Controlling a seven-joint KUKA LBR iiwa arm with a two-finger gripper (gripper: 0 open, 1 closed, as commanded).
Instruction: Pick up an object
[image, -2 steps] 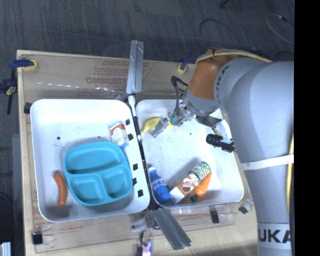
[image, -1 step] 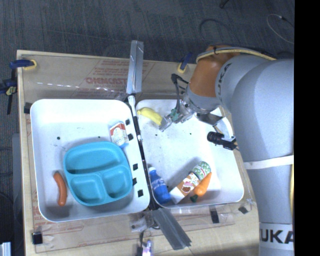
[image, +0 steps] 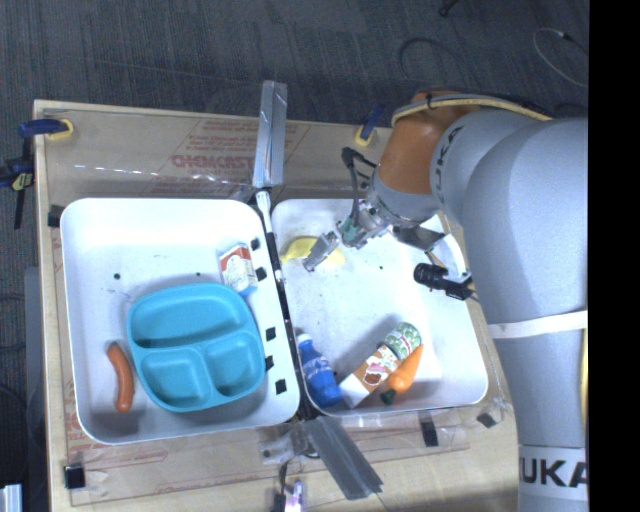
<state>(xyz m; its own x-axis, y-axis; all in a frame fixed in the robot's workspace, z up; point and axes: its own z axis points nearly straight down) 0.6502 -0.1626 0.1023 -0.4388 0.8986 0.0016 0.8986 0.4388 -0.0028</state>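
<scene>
One yellow object (image: 298, 248) lies at the upper left of the right bin (image: 455, 385), just beside the divider, with the gripper (image: 322, 252) over its right end. You cannot tell whether the fingers are spread or closed on it. Expect it to be light and perhaps soft and smooth, so take it across its narrow middle. Farther off, a bottle (image: 385, 363) and a small carton (image: 236, 267) carry labels too small to read.

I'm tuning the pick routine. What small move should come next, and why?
Probably a short descent onto the yellow object: the pincer sits right beside it at the right bin's upper left, with nothing seen between its fingers.
</scene>
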